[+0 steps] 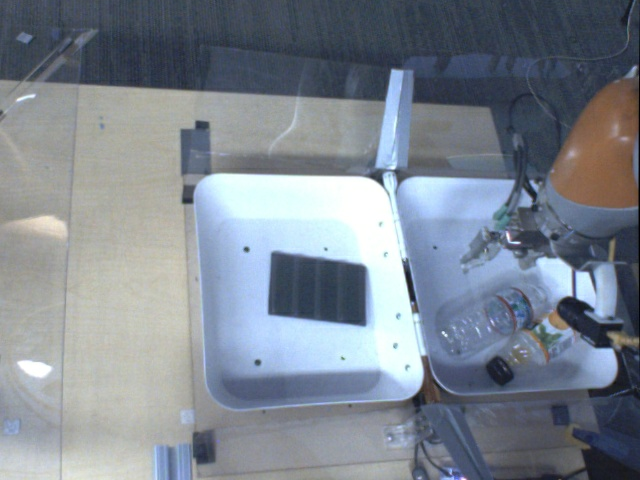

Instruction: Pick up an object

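In the right bin (440, 208) a clear plastic bottle (487, 318) with a blue label lies on its side near the front. Beside it, closer to the front right, lies a smaller bottle (530, 348) with a yellow-orange label and a black cap (500, 370). My gripper (487, 246) hangs over the middle of the right bin, just behind the clear bottle and apart from it, with nothing seen in its hold. A dark ribbed rectangular pad (318, 289) lies flat in the middle of the left bin (230, 218).
The two bins meet at a raised rim (402, 268). A metal strip (396, 118) stands behind their joint. The wooden bench (100, 268) stretches to the left. The arm's orange band (600, 148) looms over the right bin's far right side.
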`<state>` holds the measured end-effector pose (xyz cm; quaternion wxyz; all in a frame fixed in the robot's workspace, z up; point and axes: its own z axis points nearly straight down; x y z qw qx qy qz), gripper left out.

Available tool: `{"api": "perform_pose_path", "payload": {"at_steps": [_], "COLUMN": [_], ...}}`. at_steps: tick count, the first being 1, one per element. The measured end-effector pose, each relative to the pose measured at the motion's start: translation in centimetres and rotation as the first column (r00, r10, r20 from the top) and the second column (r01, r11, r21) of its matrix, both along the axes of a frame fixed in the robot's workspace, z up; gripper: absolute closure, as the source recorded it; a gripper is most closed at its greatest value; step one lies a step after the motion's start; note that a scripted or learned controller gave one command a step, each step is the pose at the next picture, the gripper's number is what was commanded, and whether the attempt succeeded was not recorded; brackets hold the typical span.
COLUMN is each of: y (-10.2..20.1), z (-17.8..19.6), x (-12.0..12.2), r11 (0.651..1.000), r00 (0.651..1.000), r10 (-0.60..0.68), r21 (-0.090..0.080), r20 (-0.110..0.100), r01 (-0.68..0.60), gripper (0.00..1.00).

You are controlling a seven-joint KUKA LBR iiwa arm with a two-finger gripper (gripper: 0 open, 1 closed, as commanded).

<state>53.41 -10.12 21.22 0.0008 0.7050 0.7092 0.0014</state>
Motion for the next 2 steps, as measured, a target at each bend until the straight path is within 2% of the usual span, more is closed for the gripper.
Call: {"api": "perform_pose_path", "payload": {"at_steps": [1,2], "y": [2.3,-0.9], "z": [16.0,5.5], "x": [2.0,-3.1], "r11": [0.996,0.996], "r00": [0.996,0.996], "r10": [-0.085,-0.089], "r21": [-0.001,-0.001], "r20": [0.008,0.001], "r01": [0.085,0.089], "gripper": [0.00,0.00]}}
